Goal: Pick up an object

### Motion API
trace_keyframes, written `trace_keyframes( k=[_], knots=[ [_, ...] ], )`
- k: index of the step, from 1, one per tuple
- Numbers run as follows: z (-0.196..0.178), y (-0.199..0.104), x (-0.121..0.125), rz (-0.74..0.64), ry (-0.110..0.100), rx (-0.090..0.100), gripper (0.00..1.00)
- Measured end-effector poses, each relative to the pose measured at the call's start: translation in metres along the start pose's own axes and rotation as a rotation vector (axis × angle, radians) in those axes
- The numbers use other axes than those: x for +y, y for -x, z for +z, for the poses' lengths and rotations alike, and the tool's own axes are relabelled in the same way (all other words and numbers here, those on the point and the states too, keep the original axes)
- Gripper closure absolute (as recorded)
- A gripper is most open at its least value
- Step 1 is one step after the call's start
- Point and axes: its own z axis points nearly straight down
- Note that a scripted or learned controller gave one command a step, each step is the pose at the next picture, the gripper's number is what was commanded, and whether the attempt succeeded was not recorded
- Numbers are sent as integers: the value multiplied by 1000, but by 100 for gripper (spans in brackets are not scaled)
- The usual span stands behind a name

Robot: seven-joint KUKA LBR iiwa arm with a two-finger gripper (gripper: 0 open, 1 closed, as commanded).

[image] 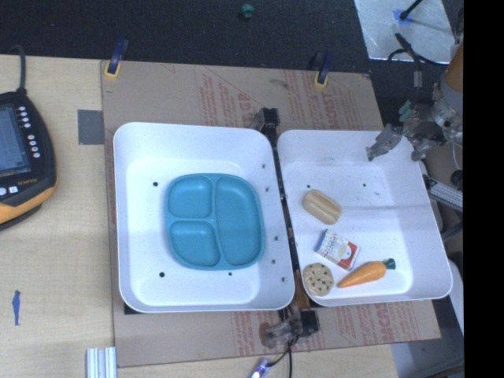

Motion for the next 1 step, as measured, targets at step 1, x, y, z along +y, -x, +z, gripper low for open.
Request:
trace_keyframes(
  k=[1],
  knots=[
    [57, -73, 2, -2, -1, 0, 0]
  ],
)
